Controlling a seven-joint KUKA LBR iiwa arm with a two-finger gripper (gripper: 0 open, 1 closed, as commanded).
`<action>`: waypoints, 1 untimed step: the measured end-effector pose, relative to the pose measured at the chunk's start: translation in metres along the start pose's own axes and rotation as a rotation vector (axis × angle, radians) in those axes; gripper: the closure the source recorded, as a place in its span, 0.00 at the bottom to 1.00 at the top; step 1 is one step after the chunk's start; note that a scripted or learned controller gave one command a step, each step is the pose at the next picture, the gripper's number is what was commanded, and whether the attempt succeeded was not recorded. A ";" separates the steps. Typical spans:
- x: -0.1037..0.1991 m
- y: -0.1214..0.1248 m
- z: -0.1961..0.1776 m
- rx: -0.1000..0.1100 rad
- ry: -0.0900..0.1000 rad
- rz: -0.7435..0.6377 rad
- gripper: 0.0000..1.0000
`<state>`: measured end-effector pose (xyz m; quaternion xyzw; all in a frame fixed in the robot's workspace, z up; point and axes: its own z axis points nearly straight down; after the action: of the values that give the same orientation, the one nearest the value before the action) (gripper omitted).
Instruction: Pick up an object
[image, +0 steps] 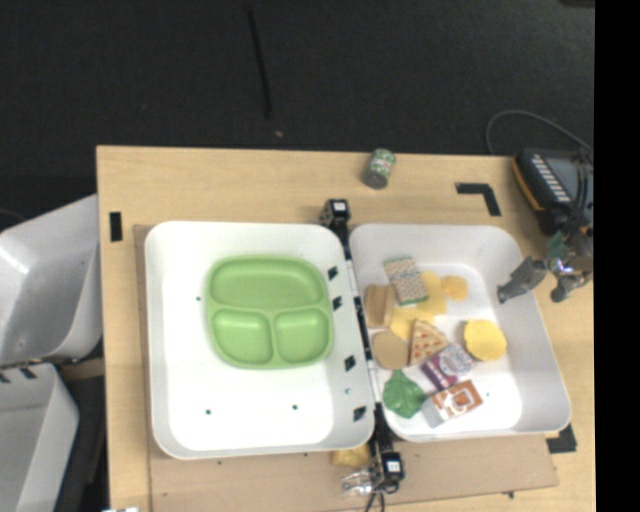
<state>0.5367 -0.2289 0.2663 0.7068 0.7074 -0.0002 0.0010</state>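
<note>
- The gripper (541, 280) is hovering at the right bin's (520, 395) far edge, fingers spread and holding nothing, presumably approaching.
- Toy food is lying heaped in that bin, the pizza slice (426, 341) mid-pile.
- The green divided tray (268, 310) is occupying the left bin (180, 420).

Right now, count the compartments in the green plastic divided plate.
3. The green plastic divided plate lies in the left shallow white bin: one wide compartment across its far side, and two smaller ones, left and right, along its near side.
</note>
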 end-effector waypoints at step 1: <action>0.001 -0.035 0.154 0.014 0.006 0.003 0.00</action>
<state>0.5023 -0.2280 0.1121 0.7078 0.7064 -0.0031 -0.0062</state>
